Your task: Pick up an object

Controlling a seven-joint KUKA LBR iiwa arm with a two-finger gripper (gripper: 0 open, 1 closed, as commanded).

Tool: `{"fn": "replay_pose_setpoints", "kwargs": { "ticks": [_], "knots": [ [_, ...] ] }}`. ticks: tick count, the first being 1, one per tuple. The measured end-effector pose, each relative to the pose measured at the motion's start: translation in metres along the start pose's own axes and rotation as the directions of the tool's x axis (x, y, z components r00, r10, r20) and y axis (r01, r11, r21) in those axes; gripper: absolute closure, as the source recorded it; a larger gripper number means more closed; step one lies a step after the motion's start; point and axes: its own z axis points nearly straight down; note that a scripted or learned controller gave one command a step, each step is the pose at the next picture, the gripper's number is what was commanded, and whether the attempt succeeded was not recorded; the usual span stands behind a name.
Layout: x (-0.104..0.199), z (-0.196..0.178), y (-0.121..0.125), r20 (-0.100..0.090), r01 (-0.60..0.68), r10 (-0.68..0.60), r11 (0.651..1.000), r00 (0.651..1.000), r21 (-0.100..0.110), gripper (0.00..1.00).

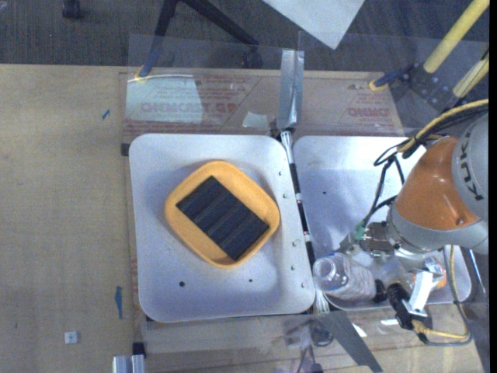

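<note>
- Bench [62, 208] of pale wood bears two shallow white bins side by side, the left bin [155, 278] and the right bin [326, 169], their inner edges touching along a seam that runs from twelve to six o'clock.
- Left bin holds a yellow tray [180, 222] with rounded corners, turned so its corners point roughly toward twelve, three, six and nine o'clock; it lies near the bin's middle.
- A dark ribbed pad [221, 217] sits inside the yellow tray, its grooves running from about ten toward four o'clock.
- Right bin holds a clear plastic bottle [342, 277] lying at about seven o'clock of that bin, close to the near-left corner, its rounded end just beside the seam.
- The arm's orange band [435, 189] and grey wrist hang over the right bin at about four o'clock, reaching in from three o'clock.
- The gripper [371, 264] is low beneath the wrist, just beside the bottle on its three o'clock side; cables and the wrist body hide it, so whether it is parted, closed or clasping the bottle cannot be told.
- Black and yellow cables trail from the wrist toward five o'clock.
</note>
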Motion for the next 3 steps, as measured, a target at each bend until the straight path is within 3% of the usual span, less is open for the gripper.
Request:
{"fn": "replay_pose_setpoints", "kwargs": {
  "ticks": [1,2,3],
  "knots": [
    [-0.041,0.000,0.018,0.000,0.027,-0.027,1.000,1.000,-0.003,0.00],
    [-0.098,-0.051,0.051,0.001,-0.066,0.066,0.998,0.998,0.006,0.00],
    [0.003,0.001,0.077,-0.002,-0.070,0.070,0.998,0.998,-0.001,0.00]
  ]
}}
